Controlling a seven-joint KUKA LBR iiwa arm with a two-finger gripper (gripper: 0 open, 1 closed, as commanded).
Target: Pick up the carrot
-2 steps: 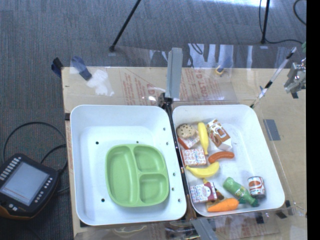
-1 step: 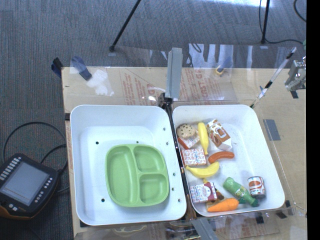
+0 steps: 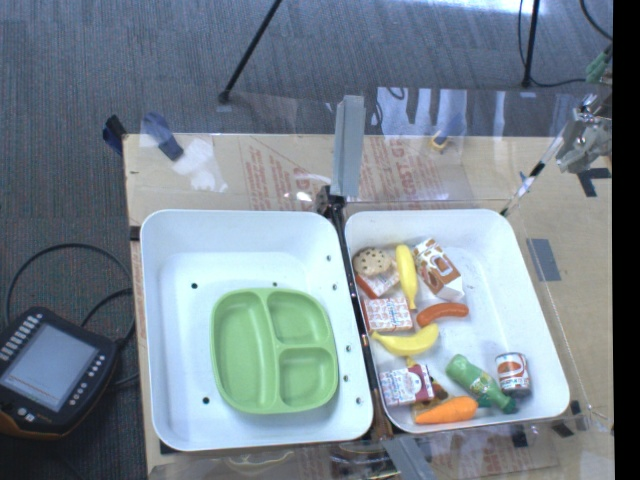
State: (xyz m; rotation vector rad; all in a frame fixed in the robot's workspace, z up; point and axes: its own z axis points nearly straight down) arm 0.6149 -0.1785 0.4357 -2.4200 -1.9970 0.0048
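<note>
Camera view: hand (image 3: 583,140) hangs well apart from carrot (image 3: 447,411).

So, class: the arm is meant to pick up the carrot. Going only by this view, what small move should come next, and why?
Probably carry the gripper from beyond the right bin's far right corner toward that bin's near edge, stopping above the carrot. The carrot lies flat there, between a small carton and a green bottle, so a descent should wait until the gripper is lined up over it.
</note>
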